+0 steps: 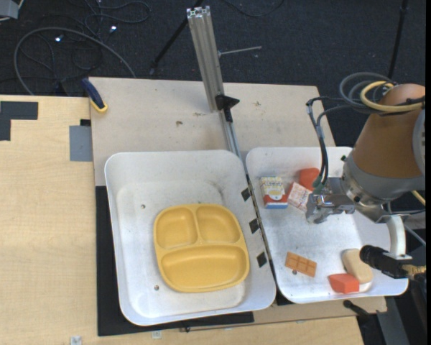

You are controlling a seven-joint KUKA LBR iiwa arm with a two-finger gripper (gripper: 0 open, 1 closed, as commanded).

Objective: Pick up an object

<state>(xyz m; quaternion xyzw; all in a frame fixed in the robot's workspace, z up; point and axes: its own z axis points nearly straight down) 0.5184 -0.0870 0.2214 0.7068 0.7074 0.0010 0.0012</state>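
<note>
My hand (322, 208) hangs over the right bin (273, 279), and I take that bin as my landmark. The hand sits over the bin's upper middle, close to its far rim, and from this slanted view I cannot tell whether it is spread or pressed together, nor whether anything sits in it. Just to the left of my hand, inside the same bin, lies a small red and white packet (299, 195), and further left, near the bin's left wall, stands a little box (274, 191) with a pale label and a red and blue base. An orange-red block (309, 176) lies behind the packet, towards the bin's far rim. Towards the bin's near edge rests a flat brown biscuit-like piece (300, 264). In the bin's near right corner a red block (344, 283) touches a pale rounded piece (357, 266). Left of the right bin, touching it along one wall, is the left bin (126, 192), which carries a yellow divided tray (200, 246). Both bins rest on the surface (158, 113)
</note>
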